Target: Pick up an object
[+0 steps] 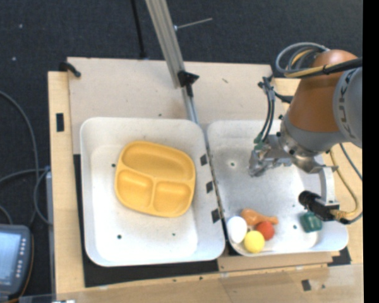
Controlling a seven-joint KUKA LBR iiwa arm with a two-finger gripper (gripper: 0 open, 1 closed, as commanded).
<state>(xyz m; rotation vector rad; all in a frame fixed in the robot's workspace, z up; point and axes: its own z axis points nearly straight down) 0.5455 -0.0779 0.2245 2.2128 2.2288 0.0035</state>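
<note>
Yellow plastic catches the eye first: a divided plate (155, 178) with three compartments is lying flat in the left bin (95, 137), roughly at its middle. In the right bin (230, 134), a small cluster of toy food is sitting in the near left corner: a white egg (237, 228) touching a yellow ball-shaped fruit (254, 241), with a red piece (266, 230) and an orange piece (259, 218) just behind them. A small green object (311, 222) is lying near the bin's right edge, well apart from the cluster. The gripper (260, 163) is hanging over the bare middle of the right bin, away from every object; I cannot tell how it is set, and nothing is showing in it.
</note>
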